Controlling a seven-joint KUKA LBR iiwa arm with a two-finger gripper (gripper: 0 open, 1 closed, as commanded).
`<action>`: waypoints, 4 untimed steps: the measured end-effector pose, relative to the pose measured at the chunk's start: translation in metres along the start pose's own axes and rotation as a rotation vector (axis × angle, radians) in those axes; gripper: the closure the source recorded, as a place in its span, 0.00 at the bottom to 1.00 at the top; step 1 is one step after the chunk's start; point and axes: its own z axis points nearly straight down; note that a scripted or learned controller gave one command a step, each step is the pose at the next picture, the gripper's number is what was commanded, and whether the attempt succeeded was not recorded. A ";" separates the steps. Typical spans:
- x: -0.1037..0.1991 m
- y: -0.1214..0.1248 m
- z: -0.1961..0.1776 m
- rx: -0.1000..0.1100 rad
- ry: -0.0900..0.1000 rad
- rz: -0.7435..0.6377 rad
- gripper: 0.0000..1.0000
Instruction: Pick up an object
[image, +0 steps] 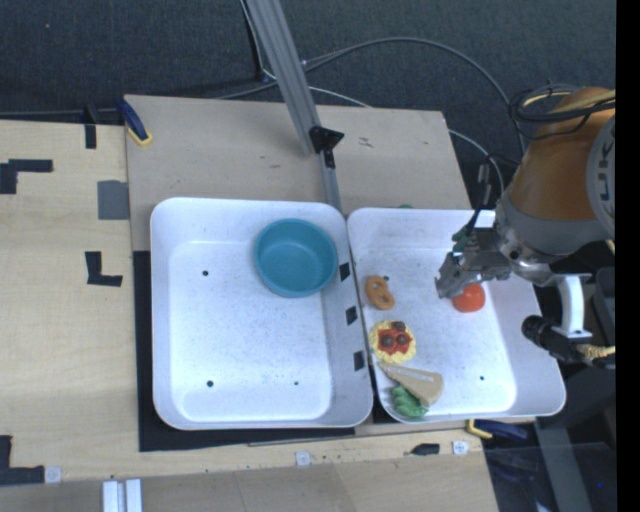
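Now my gripper (458, 283) hangs right over the red object (469, 297); grip state, can't tell. Off-centre, I'd nudge it away and miss.

Bins (190, 385): white plastic, smooth, fine dark speckle, slight sheen. Bowl (295, 257) well left of the gripper (458, 282): blue plastic, glossy. Bench (60, 300): pale wood, matt. Gripper: dark metal, dull. Red piece (469, 298) just under it: shiny plastic. Arm shell (560, 180): orange, semi-gloss.
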 end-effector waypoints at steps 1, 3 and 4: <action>0.038 0.028 0.000 -0.001 0.000 -0.001 1.00; 0.142 0.064 0.000 0.000 0.000 -0.002 1.00; 0.179 0.084 0.012 0.000 -0.001 0.000 1.00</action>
